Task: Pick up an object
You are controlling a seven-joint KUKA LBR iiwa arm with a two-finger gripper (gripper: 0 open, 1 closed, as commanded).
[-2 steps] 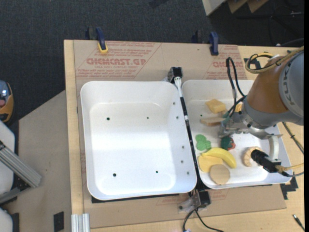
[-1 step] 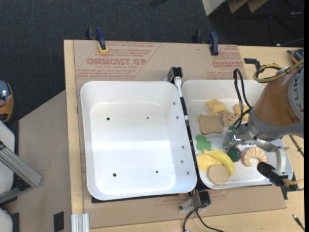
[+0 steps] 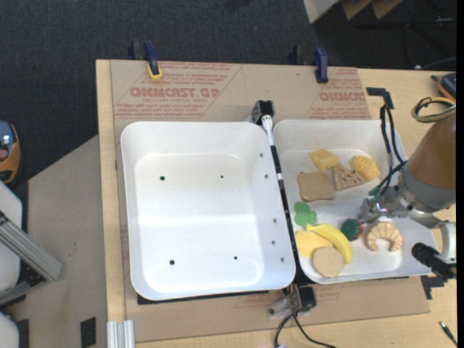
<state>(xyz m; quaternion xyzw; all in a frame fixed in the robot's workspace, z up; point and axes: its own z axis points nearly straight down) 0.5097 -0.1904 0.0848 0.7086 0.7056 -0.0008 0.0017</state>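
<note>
The right bin (image 3: pixel 290 140) holds toy foods: a yellow cheese block (image 3: pixel 323 158), a brown bread slice (image 3: pixel 316 185), a cracker-like piece (image 3: pixel 348 177), an orange-yellow item (image 3: pixel 365 167), a green piece (image 3: pixel 305 215), a yellow banana (image 3: pixel 332 238), a tan round disc (image 3: pixel 328 262), a dark green item (image 3: pixel 351 229) and a tan croissant (image 3: pixel 384 235). My gripper (image 3: pixel 371 212) hangs low over the bin's right side, just above the croissant and beside the dark green item. Nothing shows between its fingers.
The left bin (image 3: pixel 196 209) sits beside the right one, split by a black rail (image 3: pixel 275 172). Blue clamps (image 3: pixel 151 55) hold the cardboard base at the back. A cable (image 3: pixel 388 133) runs along the right bin's far edge.
</note>
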